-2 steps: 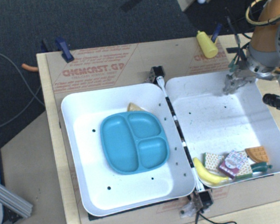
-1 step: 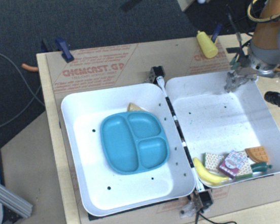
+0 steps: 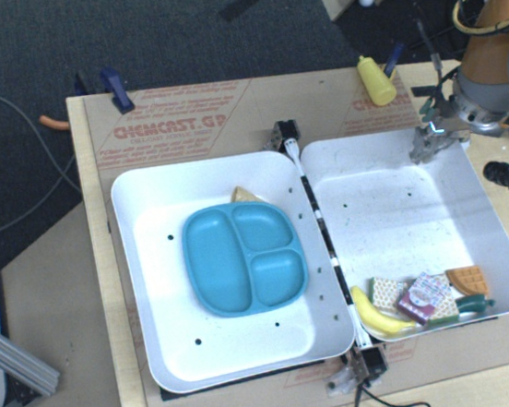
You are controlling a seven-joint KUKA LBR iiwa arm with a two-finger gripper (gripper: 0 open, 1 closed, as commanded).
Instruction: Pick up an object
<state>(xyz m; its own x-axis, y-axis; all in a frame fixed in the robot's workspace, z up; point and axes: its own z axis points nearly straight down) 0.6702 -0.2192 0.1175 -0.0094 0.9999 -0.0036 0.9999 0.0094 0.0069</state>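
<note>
Along the front edge of the right bin [image 3: 414, 214] lies a cluster of objects: a yellow banana [image 3: 373, 315], a checkered packet [image 3: 386, 292], a pink and white wrapped packet [image 3: 426, 294], a tan waffle-like piece [image 3: 467, 281] and a green-handled item [image 3: 468, 308]. My gripper [image 3: 427, 141] hangs over the far right corner of that bin, well away from the cluster, with nothing visibly in it. The grey arm with its orange band [image 3: 489, 27] reaches in from the upper right.
The left bin [image 3: 154, 286] holds a blue divided plate [image 3: 243, 256], with a small tan piece [image 3: 243, 194] peeking out behind it. A yellow bottle-like object [image 3: 375, 80] and a blue clamp [image 3: 116, 89] sit on the board behind the bins.
</note>
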